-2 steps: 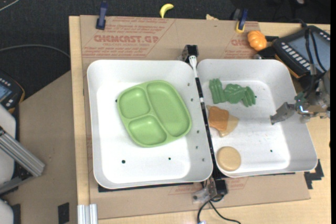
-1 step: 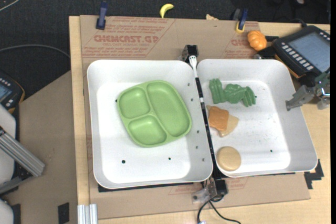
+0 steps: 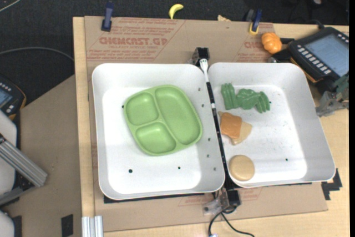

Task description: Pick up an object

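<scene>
a green divided plate (image 3: 161,120) lies in the left bin (image 3: 105,119); a green toy (image 3: 244,98), a tan wedge (image 3: 233,126) and a round biscuit (image 3: 242,167) lie in the right bin (image 3: 302,114).

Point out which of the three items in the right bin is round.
The tan round disc, nearest the front edge of the right bin. The green toy is long and knobbly, and the orange-tan wedge between them has angled corners.

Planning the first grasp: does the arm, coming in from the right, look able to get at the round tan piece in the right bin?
Probably yes. The round tan piece lies apart from the orange wedge, with nothing on top of it. It does sit close to the right bin's near wall, which may crowd one finger.
</scene>
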Tool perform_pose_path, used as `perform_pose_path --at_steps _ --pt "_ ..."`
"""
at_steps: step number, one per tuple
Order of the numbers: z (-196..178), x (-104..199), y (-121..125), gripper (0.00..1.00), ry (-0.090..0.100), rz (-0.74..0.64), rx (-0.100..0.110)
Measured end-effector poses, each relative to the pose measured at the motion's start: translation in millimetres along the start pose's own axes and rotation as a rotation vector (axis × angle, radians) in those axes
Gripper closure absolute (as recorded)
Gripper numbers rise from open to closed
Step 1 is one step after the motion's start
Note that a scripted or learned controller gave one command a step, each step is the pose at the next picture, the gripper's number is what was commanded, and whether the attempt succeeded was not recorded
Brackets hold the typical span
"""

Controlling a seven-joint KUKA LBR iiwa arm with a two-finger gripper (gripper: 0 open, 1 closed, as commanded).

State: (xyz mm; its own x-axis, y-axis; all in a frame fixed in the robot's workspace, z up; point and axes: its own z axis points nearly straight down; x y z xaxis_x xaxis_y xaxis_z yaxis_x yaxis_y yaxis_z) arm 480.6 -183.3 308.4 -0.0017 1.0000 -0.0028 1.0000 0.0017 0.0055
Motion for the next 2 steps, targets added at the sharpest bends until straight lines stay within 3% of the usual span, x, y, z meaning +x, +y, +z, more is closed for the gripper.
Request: perform_pose_path --at_steps 1,2 --pt "26 -43 -2 1.00 0.002 0.005 0.008" --pt "-7 1 0 1.00 0.001 -0.003 0.000"
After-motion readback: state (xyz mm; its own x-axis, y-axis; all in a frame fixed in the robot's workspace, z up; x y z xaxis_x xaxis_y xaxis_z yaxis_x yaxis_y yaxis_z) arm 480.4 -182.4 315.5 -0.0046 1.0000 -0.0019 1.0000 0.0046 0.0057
